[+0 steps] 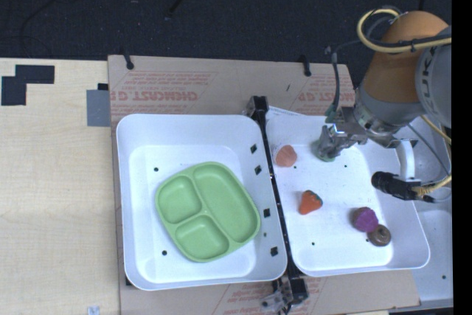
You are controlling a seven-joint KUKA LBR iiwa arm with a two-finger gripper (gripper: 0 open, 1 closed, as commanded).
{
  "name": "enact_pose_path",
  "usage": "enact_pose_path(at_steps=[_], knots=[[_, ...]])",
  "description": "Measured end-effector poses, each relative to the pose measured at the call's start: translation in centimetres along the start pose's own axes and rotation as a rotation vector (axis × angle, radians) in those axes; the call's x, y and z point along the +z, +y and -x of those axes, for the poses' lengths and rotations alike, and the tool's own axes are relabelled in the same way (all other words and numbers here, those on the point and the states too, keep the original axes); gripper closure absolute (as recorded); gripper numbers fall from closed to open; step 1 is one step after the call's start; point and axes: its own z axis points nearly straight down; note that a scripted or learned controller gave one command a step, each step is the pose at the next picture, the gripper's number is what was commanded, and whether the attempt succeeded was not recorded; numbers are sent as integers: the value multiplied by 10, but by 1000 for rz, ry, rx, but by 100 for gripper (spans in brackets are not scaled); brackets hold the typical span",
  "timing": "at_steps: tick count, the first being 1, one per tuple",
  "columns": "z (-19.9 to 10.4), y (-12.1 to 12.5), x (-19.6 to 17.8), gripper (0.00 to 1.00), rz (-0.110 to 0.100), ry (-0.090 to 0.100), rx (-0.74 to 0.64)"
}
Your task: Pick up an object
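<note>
Several small objects lie in the right bin (413, 254): a pale orange-pink lump (286, 156) near the divider, an orange-red toy with a green top (310, 201) at the middle, a purple piece (363, 218), and a brown ring (380, 235) touching the purple piece at the front right. My gripper (327, 148) hangs low over the far part of the right bin, to the right of the pink lump and apart from it. I see nothing held in it.
A green divided plate (207, 211) lies in the left bin (133, 158). A black divider (269, 188) runs between the two bins. The arm (402, 63) comes in from the right over the right bin's far corner.
</note>
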Motion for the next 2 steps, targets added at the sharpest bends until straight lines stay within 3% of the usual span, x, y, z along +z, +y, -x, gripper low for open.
enact_pose_path(at_steps=[1, 2], knots=[[1, 0, -1, 100, -5, 1, 0], [-50, 5, -14, 100, -4, 3, -12]])
